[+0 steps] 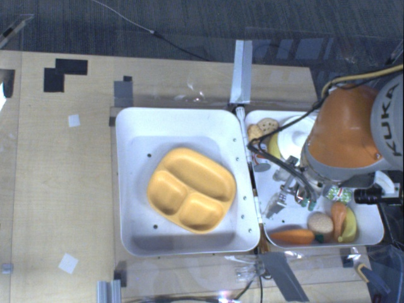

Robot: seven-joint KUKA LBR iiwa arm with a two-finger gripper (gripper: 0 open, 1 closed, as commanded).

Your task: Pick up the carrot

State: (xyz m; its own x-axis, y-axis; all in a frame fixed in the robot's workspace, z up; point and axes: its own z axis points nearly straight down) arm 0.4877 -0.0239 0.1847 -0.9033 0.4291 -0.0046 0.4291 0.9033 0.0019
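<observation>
Carrot point(292, 236) lies crosswise (along bin's point(372, 237) near wall)

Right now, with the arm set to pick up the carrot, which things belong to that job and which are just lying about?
Belongs to the job:
carrot
gripper
right bin

Just lying about:
yellow divided tray
left bin
cookie
banana

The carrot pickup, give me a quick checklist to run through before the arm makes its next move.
1. Carrot located, lying along the right bin's near wall: ok.
2. Carrot's top unobstructed: ok.
3. Gripper above the right bin: ok.
4. Gripper directly over carrot: not ok, it sits up and left of it.
5. Finger opening: cannot tell.
6. Room around carrot: not ok, a round brownish item crowds its right end.
</observation>
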